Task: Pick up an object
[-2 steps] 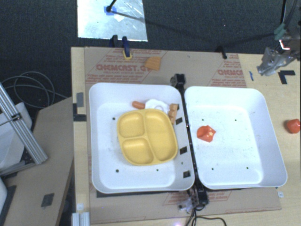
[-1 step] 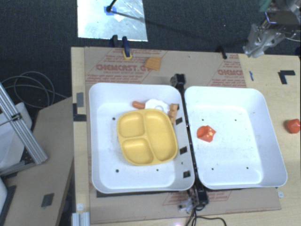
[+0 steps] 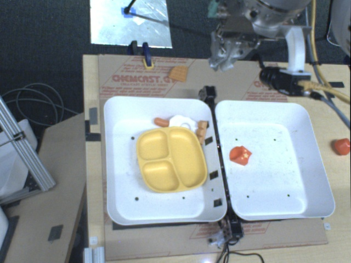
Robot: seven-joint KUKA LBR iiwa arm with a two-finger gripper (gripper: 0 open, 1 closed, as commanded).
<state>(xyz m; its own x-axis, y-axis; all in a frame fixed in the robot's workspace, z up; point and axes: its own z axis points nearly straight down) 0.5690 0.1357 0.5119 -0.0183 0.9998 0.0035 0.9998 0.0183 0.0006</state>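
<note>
My gripper (image 3: 224,59) hangs high above the bench's far edge, behind the gap between the two bins, with nothing seen between its fingers. In the left bin (image 3: 118,147) lies a yellow divided plate (image 3: 170,159). Behind the plate sit a small orange sausage-like piece (image 3: 161,122), a white cup-like thing (image 3: 182,123) and a tan piece (image 3: 202,129). A red crumpled object (image 3: 240,155) rests in the right bin (image 3: 307,163), left of its middle.
A tan cracker-like piece (image 3: 178,73) lies on the cardboard behind the left bin. A small red thing (image 3: 341,146) sits on the bench right of the right bin. A blue-and-yellow clamp (image 3: 146,53) stands at the bench's far edge.
</note>
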